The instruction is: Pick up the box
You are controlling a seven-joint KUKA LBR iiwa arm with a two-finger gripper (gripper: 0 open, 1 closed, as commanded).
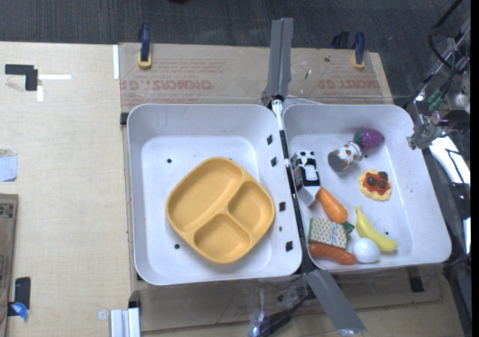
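The box (328, 232) is a small green and tan carton lying flat near the front left of the right bin (419, 201). It is wedged between two carrots (332, 206) and touches a white egg (366, 251). My gripper (420, 135) hangs at the right bin's far right rim, well away from the box and above the bin wall. Cables and arm parts blur its outline.
The right bin also holds a banana (376, 232), a small pizza piece (375, 184), a purple fruit (368, 138), a can (344, 156) and a black and white item (305, 171). A yellow divided plate (219, 210) lies in the left bin (150, 178).
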